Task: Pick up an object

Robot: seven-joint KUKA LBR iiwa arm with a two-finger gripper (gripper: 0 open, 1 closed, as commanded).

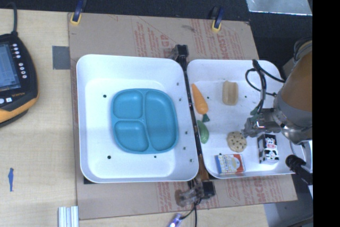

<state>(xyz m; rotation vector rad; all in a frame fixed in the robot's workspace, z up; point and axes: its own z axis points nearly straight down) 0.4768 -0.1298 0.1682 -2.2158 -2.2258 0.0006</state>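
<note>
My gripper (255,127) hangs over the right part of the right bin (241,65), just above and to the right of a round speckled cookie (236,141). Nothing shows between it and the cookie. An orange carrot (199,98) lies along the bin's left side, with a green vegetable (203,132) just below it. A tan piece of bread (229,92) sits near the bin's back. A small blue and red box (229,164) rests at the front edge.
The left bin (90,114) holds a blue divided plate (144,120). A teach pendant (13,77) lies on the bench at the far left. Black clamps (181,52) join the bins at the back and front.
</note>
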